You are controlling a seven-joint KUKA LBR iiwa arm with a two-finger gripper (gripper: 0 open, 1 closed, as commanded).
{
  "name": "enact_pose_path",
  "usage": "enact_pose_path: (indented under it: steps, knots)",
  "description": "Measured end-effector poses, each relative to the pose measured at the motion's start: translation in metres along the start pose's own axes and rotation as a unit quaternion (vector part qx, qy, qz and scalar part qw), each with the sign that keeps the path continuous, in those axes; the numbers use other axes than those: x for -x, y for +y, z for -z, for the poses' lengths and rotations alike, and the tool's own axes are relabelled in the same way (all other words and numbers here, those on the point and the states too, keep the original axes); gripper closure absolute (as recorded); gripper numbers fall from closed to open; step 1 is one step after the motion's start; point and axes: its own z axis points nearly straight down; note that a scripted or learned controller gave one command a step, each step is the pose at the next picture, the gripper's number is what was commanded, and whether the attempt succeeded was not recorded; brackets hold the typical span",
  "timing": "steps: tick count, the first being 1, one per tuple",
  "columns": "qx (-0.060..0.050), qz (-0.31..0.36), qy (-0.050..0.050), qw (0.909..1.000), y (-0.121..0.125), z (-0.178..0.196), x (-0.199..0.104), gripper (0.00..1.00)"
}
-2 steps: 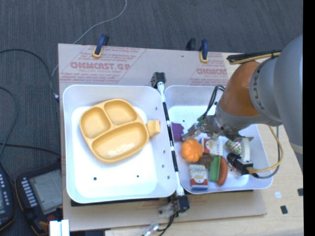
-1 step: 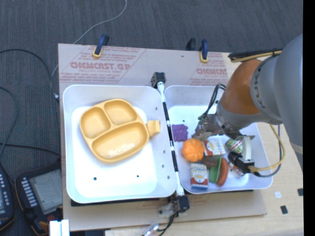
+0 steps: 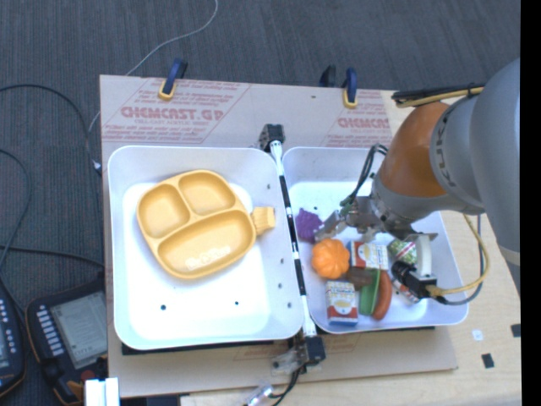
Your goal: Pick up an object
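Several toys crowd the right bin (image 3: 452, 315) around the end effector (image 3: 359, 220); its grip state cannot be made out.

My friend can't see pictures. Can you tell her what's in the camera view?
A grey and orange robot arm reaches down into the right bin, over an orange ball, a purple toy and a small carton. The left bin holds a yellow divided plate.

From my remote station, the arm (image 3: 456, 155) runs out of frame at the right edge, its bulk covering much of the right bin (image 3: 317, 307). I cannot make out how the gripper (image 3: 359, 220) stands. Packages just beside it are partly hidden under the wrist, labels too small to read. A controller (image 3: 72, 328) is cut off at lower left.
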Motion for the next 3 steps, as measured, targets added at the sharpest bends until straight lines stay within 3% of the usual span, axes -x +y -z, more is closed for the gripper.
enact_pose_path:
  steps: [1,2,3]
  knots:
    - [0.002,0.0,0.0,1.0,-0.0493,-0.0074,0.005,0.0]
    - [0.0,0.0,0.001,1.0,-0.0487,0.0003,0.005,1.0]
    - [0.0,0.0,0.001,1.0,-0.0488,0.0001,0.0049,0.0]
